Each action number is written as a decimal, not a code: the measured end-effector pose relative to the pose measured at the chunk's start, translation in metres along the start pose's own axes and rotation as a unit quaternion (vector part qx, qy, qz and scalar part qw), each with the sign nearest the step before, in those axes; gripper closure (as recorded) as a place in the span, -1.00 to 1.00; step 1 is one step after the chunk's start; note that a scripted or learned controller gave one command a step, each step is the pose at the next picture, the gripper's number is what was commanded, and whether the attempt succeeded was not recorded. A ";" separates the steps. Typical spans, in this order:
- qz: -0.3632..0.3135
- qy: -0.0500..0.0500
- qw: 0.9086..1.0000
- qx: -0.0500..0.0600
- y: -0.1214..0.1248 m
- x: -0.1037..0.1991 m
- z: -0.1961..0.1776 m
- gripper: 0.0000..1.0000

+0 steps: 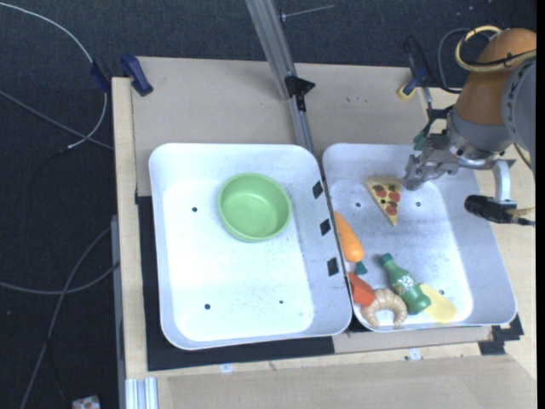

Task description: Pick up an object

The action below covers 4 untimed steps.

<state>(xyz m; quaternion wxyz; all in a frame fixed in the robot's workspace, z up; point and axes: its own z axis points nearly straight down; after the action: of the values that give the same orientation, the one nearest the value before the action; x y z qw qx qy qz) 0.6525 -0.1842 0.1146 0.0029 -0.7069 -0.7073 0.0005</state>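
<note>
Fingers: spread unclear, nothing visibly held, tips just right of pizza slice. Green bowl in left bin, far left of slice. Carrot, green bottle below slice in right bin.

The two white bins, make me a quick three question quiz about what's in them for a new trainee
1. True or false: the green bowl sits in the right bin.
2. Which item lies closest to the gripper?
   A. the pizza slice
   B. the green bottle
   C. the croissant
3. Fill in the blank: the carrot lies along the right bin's ____ wall.

Key
1. False. The bowl is in the left bin.
2. A. The pizza slice lies just left of the gripper, toward the bin's far end.
3. Left, the wall next to the other bin.
</note>
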 end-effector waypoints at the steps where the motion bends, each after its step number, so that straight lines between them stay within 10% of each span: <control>1: -0.001 -0.002 1.000 -0.006 0.005 0.002 -0.047 1.00; 3: 0.000 -0.003 1.000 -0.005 0.005 -0.003 -0.093 1.00; 4: -0.002 0.002 1.000 0.002 -0.015 0.045 -0.110 1.00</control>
<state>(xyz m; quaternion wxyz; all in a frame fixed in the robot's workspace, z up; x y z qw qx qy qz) 0.6383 -0.1395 0.2248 0.0053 -0.7054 -0.7088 0.0004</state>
